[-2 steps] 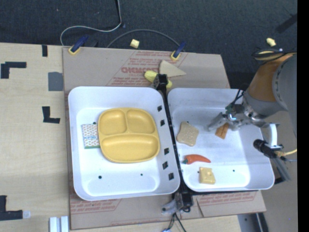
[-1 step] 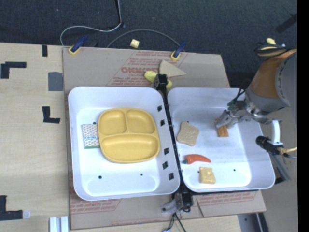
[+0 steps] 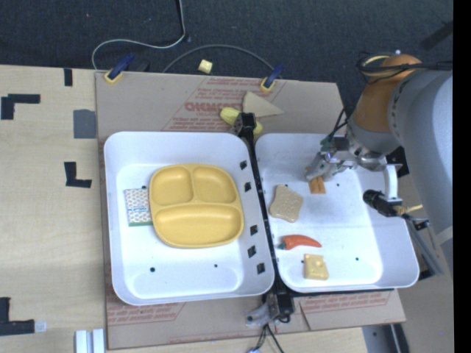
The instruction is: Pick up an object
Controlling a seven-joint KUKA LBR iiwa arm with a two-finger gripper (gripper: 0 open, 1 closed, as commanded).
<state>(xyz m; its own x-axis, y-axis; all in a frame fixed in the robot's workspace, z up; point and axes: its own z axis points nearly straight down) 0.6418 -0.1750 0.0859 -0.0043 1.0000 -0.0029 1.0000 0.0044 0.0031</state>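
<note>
Red printed lettering runs diagonally across the cardboard sheet (image 3: 193, 103) at twelve o'clock above the bins, too blurred to read.

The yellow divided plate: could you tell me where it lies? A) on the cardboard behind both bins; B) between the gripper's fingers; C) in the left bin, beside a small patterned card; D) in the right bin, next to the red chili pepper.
C: the yellow divided plate lies in the left bin, with the small patterned card at its left edge; the red chili pepper is in the right bin.
</note>
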